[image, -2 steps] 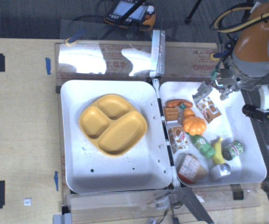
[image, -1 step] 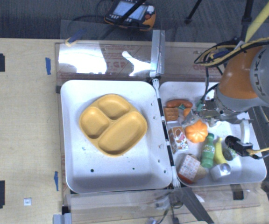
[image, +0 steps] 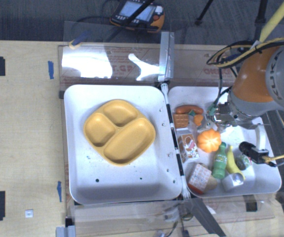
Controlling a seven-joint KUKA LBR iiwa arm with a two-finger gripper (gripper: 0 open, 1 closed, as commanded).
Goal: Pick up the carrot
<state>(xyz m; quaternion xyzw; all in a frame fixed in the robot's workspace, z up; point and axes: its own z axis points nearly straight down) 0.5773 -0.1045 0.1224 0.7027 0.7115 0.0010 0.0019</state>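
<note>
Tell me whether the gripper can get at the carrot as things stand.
Probably yes. The carrot lies uncovered near the back of the right bin, beside the hot dog, and the gripper hangs just beside it. The tight clutter may hinder a clean grip.

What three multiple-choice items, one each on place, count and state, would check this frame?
1. Where does the yellow divided plate lie?
A. in the left bin
B. in the right bin
C. on the bench outside the bins

2. How many compartments does that plate have?
A. two
B. three
C. five

3. How does the orange pumpkin-like toy sit?
A. on the plate
B. lifted clear above the bins
C. resting in the right bin among other toys

Answers: 1 A, the plate sits mid left bin. 2 B, two small sections and one large one show. 3 C, it lies beside the green bottle.
</note>
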